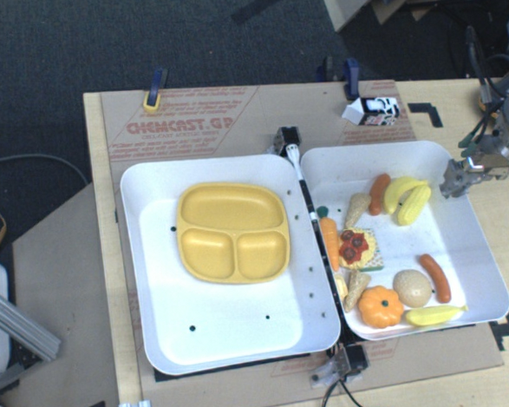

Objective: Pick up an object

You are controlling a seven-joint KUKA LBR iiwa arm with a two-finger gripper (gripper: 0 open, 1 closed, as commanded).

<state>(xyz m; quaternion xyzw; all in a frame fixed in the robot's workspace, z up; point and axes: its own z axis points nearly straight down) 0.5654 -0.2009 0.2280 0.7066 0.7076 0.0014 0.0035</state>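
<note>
Front edge: cable connector [345, 361] at bottom centre, clamped where the two bins meet, likely pinning them in place.
Left bin [159, 327]: holds yellow divided tray [234, 231], lying flat, upper middle of bin.
Right bin [484, 260]: all the toy food, so pick candidates sit here.
Lower right cluster: orange pumpkin [382, 306], yellow banana [434, 315], beige potato [412, 286], red sausage [435, 277], packed close along the bin's lower edge.
Centre divider side: carrot [328, 242], strawberry tile [357, 247].
Upper right cluster: corn cob [413, 203] next to a second sausage [379, 193].
Hand [458, 178]: right edge of frame, over the right bin's upper right rim, nothing seen between fingers; spread or clenched, cannot tell.
Task thing: none chosen yet; corn cob lies nearest the hand, likely target.
Surface [231, 113]: cardboard-covered, clips along top edge holding the sheet.
</note>
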